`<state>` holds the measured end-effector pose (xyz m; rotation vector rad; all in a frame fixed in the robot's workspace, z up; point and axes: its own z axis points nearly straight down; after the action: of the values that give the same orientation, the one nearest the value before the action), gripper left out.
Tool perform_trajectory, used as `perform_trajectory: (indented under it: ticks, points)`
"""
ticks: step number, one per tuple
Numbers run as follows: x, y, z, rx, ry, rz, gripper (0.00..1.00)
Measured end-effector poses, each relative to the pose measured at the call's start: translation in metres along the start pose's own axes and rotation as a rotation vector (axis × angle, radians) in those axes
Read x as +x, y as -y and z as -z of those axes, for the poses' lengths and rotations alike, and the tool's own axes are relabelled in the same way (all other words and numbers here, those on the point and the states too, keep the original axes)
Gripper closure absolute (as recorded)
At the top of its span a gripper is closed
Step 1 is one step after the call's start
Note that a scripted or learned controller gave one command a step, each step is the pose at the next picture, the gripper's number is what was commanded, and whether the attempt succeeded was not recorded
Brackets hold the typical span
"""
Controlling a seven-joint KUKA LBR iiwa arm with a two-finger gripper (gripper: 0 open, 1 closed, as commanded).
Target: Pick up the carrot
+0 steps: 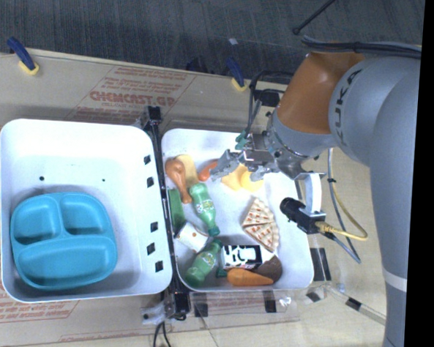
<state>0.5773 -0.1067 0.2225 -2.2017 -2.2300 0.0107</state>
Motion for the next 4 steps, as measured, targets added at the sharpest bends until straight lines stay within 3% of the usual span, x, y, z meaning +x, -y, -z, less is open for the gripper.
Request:
perform_trajectory:
  ticks: [1,2,3,4]
  points:
    - [0.004,-0.044,-0.086,0.006,0.001,-0.141,0.00]
    - [0.014,-0.062,-0.131,-0.001,0.003,-0.428,0.00]
    - [0.080,-0.049,-0.026,-0.007,-0.001,-0.583,0.00]
    - [0.074,-0.055,-0.030,-0.005,0.001,-0.399,0.00]
